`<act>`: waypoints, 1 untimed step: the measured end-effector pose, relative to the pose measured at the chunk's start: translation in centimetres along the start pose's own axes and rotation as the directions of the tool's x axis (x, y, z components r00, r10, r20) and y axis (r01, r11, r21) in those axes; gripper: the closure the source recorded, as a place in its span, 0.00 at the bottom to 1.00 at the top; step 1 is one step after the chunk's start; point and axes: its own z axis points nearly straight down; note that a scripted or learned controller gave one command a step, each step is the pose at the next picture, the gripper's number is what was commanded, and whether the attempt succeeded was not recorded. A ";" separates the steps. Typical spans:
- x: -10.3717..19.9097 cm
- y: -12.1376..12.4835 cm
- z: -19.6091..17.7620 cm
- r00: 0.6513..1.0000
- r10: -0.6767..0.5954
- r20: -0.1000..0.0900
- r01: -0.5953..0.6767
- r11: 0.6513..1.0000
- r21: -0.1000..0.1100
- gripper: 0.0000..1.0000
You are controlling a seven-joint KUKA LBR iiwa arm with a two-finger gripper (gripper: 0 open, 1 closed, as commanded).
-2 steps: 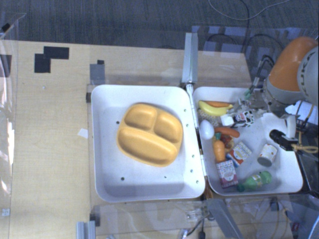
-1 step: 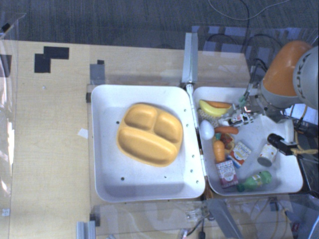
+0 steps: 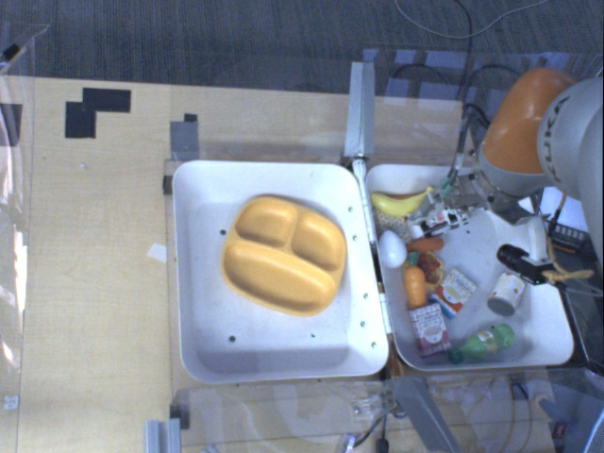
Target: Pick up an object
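Gripper (image 3: 452, 194) is down at the back of the right bin (image 3: 559, 333), and from here I can't tell whether it's clenched or released; I see nothing plainly caught in it. Just beside it, toward the divider, lies the banana (image 3: 400, 202), its tip pointing at the gripper. Right below the gripper sits a small black-and-white toy (image 3: 444, 222). All the pickable bits are in this right bin: a white egg (image 3: 392, 250) against the left wall, a reddish piece (image 3: 426, 243) next to it, an orange carrot-like piece (image 3: 415, 287) below that. Further forward there's a red carton (image 3: 429, 328), a little white-and-red packet (image 3: 457, 290), a green bottle (image 3: 484, 342) lying on its side near the front wall, and a white cup (image 3: 506, 293) tilted over. The arm (image 3: 578, 135) comes in from the right, orange band showing. Over in the left bin (image 3: 200, 333), a yellow divided tray (image 3: 283, 253) sits alone. Pale wooden counter (image 3: 94, 253) all round.
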 end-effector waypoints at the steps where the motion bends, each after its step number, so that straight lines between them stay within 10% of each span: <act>1: -3.1 2.4 0.4 0.999 -0.041 -0.013 0.041 0.999 0.008 0.00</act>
